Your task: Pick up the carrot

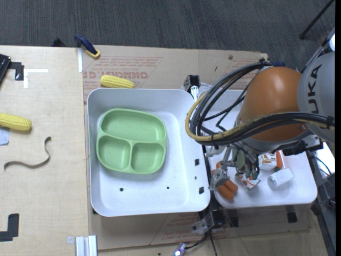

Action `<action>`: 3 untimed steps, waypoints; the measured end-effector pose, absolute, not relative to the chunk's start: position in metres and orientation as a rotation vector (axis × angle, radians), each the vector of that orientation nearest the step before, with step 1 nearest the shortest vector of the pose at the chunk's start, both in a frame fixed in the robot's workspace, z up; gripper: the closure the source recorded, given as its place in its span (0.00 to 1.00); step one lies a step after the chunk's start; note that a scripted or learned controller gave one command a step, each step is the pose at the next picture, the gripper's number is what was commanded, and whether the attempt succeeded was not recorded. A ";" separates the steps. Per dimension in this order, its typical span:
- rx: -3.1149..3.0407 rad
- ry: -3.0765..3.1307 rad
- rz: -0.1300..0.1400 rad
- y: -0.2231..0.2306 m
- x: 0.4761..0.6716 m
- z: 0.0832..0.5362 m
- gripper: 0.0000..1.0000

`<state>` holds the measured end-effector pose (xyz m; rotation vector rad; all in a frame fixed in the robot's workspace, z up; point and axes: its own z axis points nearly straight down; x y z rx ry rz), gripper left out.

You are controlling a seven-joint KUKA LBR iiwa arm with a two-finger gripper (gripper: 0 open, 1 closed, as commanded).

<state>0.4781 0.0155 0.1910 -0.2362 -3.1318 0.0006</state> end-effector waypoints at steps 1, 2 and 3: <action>-0.289 -3.131 0.001 -0.032 0.532 0.191 0.00; -0.225 -3.134 0.000 0.006 0.485 0.191 0.00; -0.175 -3.140 0.001 -0.036 0.535 0.195 0.00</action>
